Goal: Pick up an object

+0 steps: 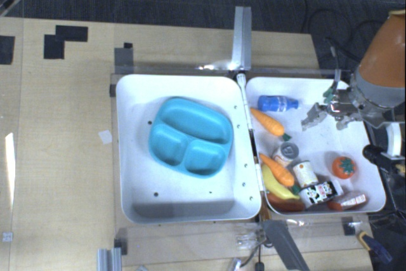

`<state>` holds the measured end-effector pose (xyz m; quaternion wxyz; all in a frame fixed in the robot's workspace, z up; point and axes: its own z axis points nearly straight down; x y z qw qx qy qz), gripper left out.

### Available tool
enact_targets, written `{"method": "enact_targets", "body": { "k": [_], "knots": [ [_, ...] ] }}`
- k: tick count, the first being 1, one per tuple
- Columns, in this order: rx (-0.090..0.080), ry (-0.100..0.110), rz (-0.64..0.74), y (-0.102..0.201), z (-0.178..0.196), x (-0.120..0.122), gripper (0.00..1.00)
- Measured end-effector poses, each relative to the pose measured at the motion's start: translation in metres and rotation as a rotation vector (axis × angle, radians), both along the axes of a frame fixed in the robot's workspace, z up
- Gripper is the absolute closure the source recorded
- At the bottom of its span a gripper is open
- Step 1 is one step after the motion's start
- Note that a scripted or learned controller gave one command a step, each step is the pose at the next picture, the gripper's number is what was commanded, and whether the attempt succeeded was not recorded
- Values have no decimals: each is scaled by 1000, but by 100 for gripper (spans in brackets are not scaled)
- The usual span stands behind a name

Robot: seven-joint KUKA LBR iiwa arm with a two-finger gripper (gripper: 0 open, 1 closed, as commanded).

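Observation:
My gripper (330, 118) hangs over the upper right part of the right bin (375, 200), its fingers spread open with nothing between them. Left of it lie a blue bottle (277, 103) and a carrot (268, 123). Below it sits a red tomato (344, 166). Lower in the bin are a small grey can (289, 151), a second carrot (279, 170), a banana (273, 185), a white jar (304, 172), a black-and-white item (321, 192) and a red sausage-like piece (348, 202).
The left bin (136, 200) holds a blue divided plate (190, 136). A metal post (242, 35) stands at the back between the bins. The arm's orange band (387, 60) is at the right edge, with cables behind it.

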<state>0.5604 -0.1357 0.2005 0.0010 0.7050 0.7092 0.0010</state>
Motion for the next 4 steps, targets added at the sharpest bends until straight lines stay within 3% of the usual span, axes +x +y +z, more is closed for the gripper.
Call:
{"method": "enact_targets", "body": {
  "k": [1, 2, 3, 4],
  "knots": [
    [-1, -12, 97, 46, -111, -23, 0],
    [0, -3, 63, 117, -15, -26, 0],
    [-1, -3, 38, 71, -15, -27, 0],
    [-3, -13, 33, 36, -111, -64, 0]
  ]
}}
